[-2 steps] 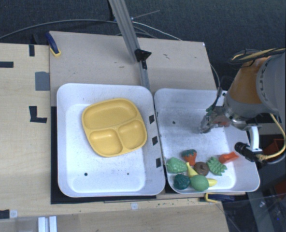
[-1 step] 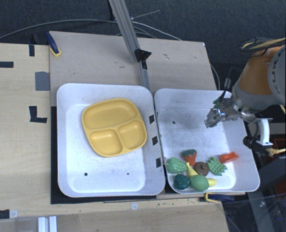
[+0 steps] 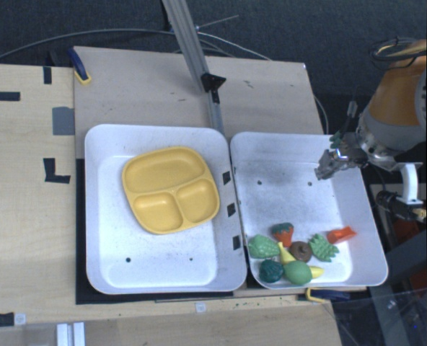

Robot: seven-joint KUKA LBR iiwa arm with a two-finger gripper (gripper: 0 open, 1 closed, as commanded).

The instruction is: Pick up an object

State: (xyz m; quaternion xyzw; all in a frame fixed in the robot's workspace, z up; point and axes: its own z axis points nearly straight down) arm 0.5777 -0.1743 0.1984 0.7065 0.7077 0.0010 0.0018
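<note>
I see the pincer (image 3: pixel 329 166) hanging over the upper right part of the right bin (image 3: pixel 271 157), nothing between its tips; whether they are parted or closed I cannot tell. Below it, at the bin's near edge, lies a cluster of toy foods (image 3: pixel 294 252), with an orange piece (image 3: pixel 341 233) at the cluster's right end. Far to its left, the left bin (image 3: pixel 105 265) holds a yellow divided plate (image 3: pixel 170 189).
</note>
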